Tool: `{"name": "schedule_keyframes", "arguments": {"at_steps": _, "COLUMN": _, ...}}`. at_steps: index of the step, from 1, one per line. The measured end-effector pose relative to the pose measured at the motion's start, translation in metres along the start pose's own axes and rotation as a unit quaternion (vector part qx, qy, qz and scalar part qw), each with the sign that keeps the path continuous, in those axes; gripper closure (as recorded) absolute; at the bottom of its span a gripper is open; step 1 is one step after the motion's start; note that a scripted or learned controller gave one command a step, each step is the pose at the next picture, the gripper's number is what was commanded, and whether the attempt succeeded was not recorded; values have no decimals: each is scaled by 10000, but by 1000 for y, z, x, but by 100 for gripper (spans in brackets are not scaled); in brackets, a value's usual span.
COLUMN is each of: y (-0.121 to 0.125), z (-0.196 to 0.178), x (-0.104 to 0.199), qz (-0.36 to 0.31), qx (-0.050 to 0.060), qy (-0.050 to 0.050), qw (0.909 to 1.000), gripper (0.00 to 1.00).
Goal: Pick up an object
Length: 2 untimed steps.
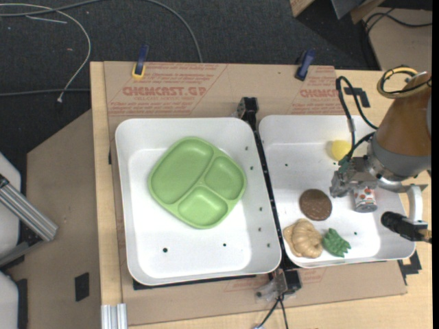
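Note:
The right bin (pixel 291 153) holds several small objects. A brown round disc (pixel 315 204) lies near its middle. A tan lumpy bread-like piece (pixel 304 238) and a green leafy piece (pixel 336 242) rest at the front edge. A yellow object (pixel 339 148) is partly hidden behind the arm. A small can with a red and white label (pixel 365 199) stands just right of my gripper (pixel 345 182). The gripper hangs low over the bin floor, between the brown disc and the can. Nothing visibly sits in it.
The left bin (pixel 130 184) carries a green divided plate (pixel 197 181) in its middle. Black cables (pixel 350 101) loop off the arm over the right bin's far side. A black clamp (pixel 247 107) sits at the back where the bins meet.

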<state>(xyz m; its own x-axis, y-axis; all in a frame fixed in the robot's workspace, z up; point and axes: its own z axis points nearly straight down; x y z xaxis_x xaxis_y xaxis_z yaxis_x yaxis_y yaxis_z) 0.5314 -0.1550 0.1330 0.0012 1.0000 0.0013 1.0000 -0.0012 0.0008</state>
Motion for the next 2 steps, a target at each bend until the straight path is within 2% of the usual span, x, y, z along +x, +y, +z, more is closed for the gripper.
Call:
{"name": "schedule_keyframes", "arguments": {"at_steps": 1, "y": 2, "z": -64, "x": 3, "qz": -14, "qx": -29, "qy": -15, "qw": 10000, "gripper": 100}}
{"name": "schedule_keyframes", "arguments": {"at_steps": 2, "y": 3, "z": -95, "x": 3, "qz": -13, "qx": -13, "qy": -10, "qw": 10000, "gripper": 100}}
